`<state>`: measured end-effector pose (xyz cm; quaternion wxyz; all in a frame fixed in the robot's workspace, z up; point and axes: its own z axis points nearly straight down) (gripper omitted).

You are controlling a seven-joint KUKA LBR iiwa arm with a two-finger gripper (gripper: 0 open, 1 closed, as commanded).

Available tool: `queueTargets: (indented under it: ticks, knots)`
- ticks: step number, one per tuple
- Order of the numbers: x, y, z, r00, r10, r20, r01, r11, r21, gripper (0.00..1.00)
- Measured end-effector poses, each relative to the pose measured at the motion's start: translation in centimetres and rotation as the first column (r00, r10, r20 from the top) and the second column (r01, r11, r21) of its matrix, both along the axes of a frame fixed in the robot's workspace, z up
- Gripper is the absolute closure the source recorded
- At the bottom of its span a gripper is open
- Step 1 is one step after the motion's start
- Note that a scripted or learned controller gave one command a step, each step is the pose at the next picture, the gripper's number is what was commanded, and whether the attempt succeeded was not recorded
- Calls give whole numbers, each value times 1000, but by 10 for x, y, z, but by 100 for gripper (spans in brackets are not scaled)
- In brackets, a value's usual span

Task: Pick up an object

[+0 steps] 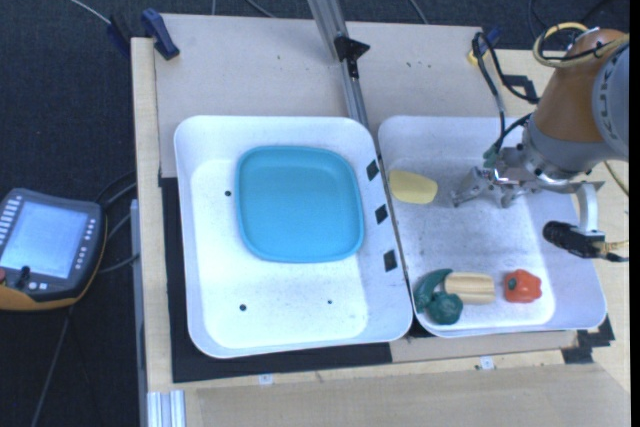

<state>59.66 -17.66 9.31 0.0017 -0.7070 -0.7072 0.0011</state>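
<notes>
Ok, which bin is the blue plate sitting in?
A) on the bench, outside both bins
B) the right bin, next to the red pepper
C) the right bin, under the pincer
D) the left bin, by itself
D: the blue plate lies alone in the left bin, while the red pepper and the pincer are over in the right bin.

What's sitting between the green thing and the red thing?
A tan block lies between the green toy and the red toy, seen in the camera view.

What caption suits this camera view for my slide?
Pincer hovers beside yellow toy in right bin; blue plate sits left.
</notes>
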Motion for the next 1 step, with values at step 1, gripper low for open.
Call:
queueTargets:
  ticks: [1]
  knots:
    - [2, 0, 14, 1000, 0, 6, 0, 1000, -1, 100]
